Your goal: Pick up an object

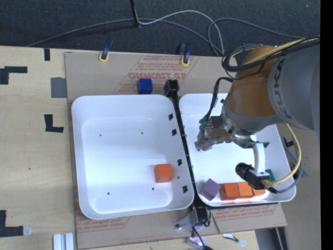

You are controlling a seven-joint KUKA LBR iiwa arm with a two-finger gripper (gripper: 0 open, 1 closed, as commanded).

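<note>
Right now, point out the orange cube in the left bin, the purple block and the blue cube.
orange cube [163, 172], camera view, top face.
purple block [210, 188], camera view, top face.
blue cube [145, 85], camera view, its middle.

A robotics lab: a grey arm [270, 95] reaches over two white bins [83, 139] clamped to cardboard [156, 74] on a bench [26, 155], with cables [171, 17] trailing across dark carpet.

Orange cube [163, 173], purple block [209, 189]
</note>
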